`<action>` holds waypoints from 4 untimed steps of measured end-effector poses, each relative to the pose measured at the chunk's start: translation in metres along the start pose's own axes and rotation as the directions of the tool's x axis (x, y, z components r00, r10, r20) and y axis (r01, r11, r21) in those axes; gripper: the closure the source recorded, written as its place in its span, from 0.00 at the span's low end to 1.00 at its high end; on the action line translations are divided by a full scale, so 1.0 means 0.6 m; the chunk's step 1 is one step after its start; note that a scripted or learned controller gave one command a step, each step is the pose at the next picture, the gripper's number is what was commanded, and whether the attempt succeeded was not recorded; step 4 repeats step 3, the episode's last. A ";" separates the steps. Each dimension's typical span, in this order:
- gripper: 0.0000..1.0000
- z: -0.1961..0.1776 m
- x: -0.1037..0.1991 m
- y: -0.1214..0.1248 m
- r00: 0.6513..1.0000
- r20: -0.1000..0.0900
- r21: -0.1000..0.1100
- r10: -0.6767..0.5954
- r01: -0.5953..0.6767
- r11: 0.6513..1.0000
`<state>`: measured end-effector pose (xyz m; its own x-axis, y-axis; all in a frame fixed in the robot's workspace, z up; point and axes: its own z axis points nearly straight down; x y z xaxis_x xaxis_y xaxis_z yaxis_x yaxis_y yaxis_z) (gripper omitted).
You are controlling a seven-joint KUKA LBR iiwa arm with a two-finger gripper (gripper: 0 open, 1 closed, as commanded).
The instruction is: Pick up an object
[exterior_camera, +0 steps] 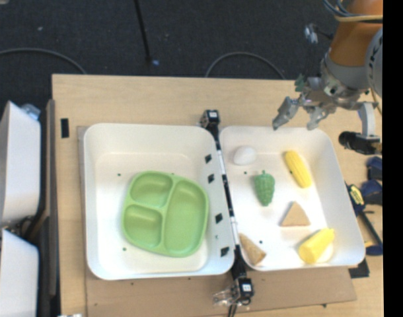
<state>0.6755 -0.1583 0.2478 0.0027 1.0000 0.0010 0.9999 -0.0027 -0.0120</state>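
Approach step: two-finger gripper (pixel 299 115) hovering above far rim of right white bin (pixel 343 170), fingers spread, holding nothing. Nearest target, yellow plastic corn cob (pixel 297 168), lying in bin. Next: descend, centre over cob, close.

The grey and orange arm (pixel 357 32) is running off the frame's top right corner, its upper links lying out of sight, while the tool (pixel 300 115) at its end is showing too small and soft for the state of its fingers to be read. A tan wedge (pixel 252 249) is sitting partly tucked under the rim dividing the two white bins (pixel 218 177), and white boxes (pixel 16 197) are being cropped by the left edge. Dark clutter (pixel 366 170) beside the bench (pixel 155 98) is appearing too blurred to identify.
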 end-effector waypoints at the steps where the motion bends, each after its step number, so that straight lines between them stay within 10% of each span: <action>1: 0.00 -0.016 0.001 0.004 1.000 0.002 -0.014 -0.003 0.003 1.000; 4: 0.00 0.144 -0.023 0.022 1.000 0.004 -0.010 -0.002 0.002 1.000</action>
